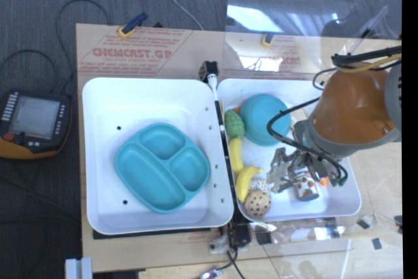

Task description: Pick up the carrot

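While the end effector (286,172) hangs low just below the teal bowl (261,115), open or closed I cannot tell, what seems the carrot (324,182) lies ungripped farther below-right of that bowl, so the approach is likely in hand and centring over it comes next.

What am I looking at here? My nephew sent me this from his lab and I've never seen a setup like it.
This is one camera looking down at a slant on a bench with two shallow white bins. The grey and orange shape on the right is a robot arm; its claw hangs low over the right bin. That bin holds a teal bowl, a green toy, yellow banana-like pieces, a speckled ball and a small orange and white item by the claw. The left bin holds a teal divided plate. I can't tell whether the claw grips anything. The handheld screen at far left lies on the floor.
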### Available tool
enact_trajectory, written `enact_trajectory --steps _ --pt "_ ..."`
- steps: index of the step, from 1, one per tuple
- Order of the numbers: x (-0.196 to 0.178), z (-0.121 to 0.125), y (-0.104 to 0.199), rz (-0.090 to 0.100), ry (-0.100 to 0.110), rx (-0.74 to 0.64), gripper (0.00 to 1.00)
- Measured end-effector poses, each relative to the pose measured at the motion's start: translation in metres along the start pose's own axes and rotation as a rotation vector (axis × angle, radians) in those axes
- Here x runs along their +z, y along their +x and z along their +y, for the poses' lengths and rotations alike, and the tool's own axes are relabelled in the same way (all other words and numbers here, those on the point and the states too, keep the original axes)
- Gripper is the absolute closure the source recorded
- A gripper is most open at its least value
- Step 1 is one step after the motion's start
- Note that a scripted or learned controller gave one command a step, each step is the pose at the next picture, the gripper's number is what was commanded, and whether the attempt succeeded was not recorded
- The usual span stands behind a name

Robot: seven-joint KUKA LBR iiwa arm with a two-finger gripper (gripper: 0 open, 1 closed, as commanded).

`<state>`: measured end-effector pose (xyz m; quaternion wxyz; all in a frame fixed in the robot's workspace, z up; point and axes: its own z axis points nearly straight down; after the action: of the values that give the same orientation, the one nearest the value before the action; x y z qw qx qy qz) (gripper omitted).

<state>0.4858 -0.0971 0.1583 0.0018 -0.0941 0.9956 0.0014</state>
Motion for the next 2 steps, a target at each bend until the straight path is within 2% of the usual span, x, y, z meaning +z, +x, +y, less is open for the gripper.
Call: enact_trajectory --steps 1,2 --pt "-0.1478 0.0473 -0.0242 -0.011 0.005 0.035 1.00" --pt "-0.1440 0.0470 -0.0227 -0.002 0.003 0.036 0.00"
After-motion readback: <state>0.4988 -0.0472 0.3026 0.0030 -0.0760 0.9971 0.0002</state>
